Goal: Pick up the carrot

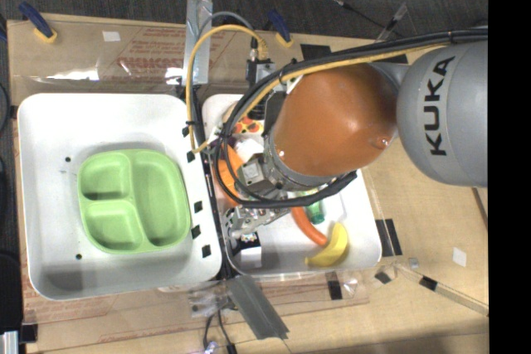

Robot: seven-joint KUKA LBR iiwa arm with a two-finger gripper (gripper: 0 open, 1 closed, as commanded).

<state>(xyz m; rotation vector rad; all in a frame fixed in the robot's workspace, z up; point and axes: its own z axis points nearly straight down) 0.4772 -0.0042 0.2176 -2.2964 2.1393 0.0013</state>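
Far left: wooden desk [431, 178] with a blue clamp [37, 22] at its upper corner and a clear plastic sheet taped along the back edge. Next, left shallow white plastic bin [37, 178], holding a light green three-compartment plastic tray [133, 199] that lies flat near the bin's middle, well clear of the walls. Along the seam between the bins, a row of black tape tabs and a grey metal bracket [197, 21] standing at the back, with a yellow cable [195, 70] looping down beside it.

Right of the seam: right shallow white plastic bin [369, 228], largely covered by the grey arm with its orange band [332, 124] reaching in from the right. Below the band, the wrist hardware and jaws [242, 221] low over the bin's left front part, close to the dividing wall; too cluttered to tell how far apart they stand or whether anything sits between them. Orange shapes peeking out at the wrist's left edge, not identifiable.

Further right, near the bin's front: long orange carrot [310, 230] lying on the bin floor, slanted, its upper end tucked under the arm, a small green piece [317, 214] just beside it. Touching or just beside the carrot's lower end, a yellow banana [331, 248] curved against the front wall. Well apart from the jaws, both.
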